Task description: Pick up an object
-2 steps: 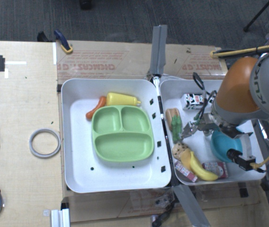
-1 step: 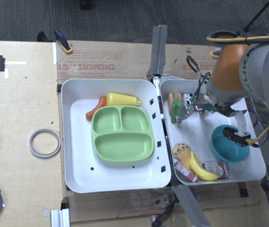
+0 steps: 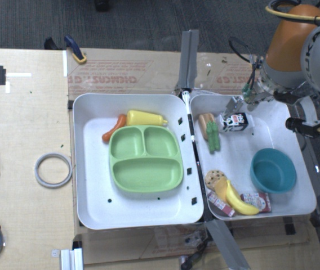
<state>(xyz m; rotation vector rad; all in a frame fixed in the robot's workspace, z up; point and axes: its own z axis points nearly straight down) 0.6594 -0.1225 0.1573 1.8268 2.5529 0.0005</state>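
We see gripper (image 3: pixel 238 107) low over far part of right bin (image 3: pixel 303 204), just above small black-and-white carton (image 3: pixel 235 122); cannot tell whether its fingers are open or holding anything. Left of carton: tan stick (image 3: pixel 204 124), green piece (image 3: pixel 213 138). Near side: teal bowl (image 3: pixel 273 170), banana (image 3: pixel 236 198), cookie (image 3: pixel 216 178), red-white packet (image 3: pixel 260 201). Left bin (image 3: pixel 87 201): green divided plate (image 3: pixel 146 158), yellow corn (image 3: pixel 145 118), orange carrot (image 3: pixel 114 129). Tape ring (image 3: pixel 53 169) on surface (image 3: pixel 22 122), far left.
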